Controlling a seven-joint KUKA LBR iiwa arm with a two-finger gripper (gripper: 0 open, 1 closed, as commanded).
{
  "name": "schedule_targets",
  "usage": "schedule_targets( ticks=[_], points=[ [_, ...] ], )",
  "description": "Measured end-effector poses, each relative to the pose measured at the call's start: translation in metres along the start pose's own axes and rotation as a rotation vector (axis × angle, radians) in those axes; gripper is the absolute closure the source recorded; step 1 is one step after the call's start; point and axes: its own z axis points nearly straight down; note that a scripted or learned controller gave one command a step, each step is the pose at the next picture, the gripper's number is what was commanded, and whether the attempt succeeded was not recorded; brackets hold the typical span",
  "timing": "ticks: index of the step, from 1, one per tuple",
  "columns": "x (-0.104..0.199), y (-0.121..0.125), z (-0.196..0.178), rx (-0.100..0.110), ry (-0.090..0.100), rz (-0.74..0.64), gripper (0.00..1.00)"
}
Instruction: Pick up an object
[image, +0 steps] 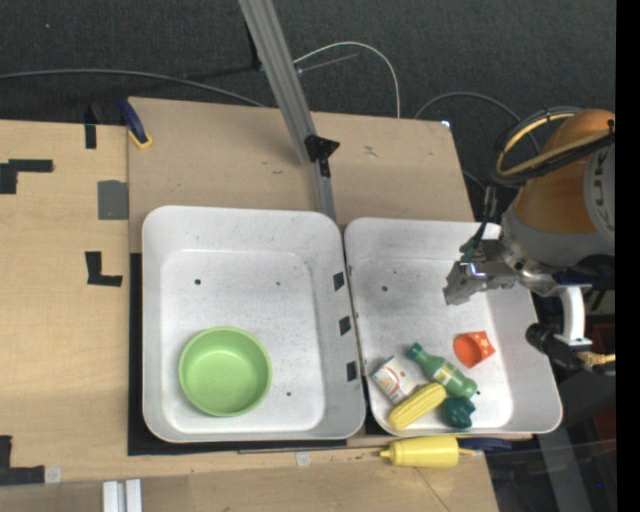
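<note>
My gripper (462, 285) hangs over the right bin (400, 270), near its upper right part, with nothing visible between its fingers. Below it in the same bin lie an orange piece (474, 347), a green bottle (441, 371), a yellow corn cob (416, 405), a small white can (391, 380) and a dark green object (458, 412). The orange piece is the closest, a short way below and slightly right of the gripper.
A green bowl (225, 371) sits in the lower left of the left bin (240, 240). A yellow mustard bottle (425, 452) lies on the bench just in front of the right bin. A grey pole (290, 90) slants across the bench behind the bins.
</note>
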Motion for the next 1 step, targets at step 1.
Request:
schedule_targets(
  ticks=[1],
  points=[
    [0.0618, 0.0111, 0.0017, 0.005, 0.004, -0.006, 1.00]
  ],
)
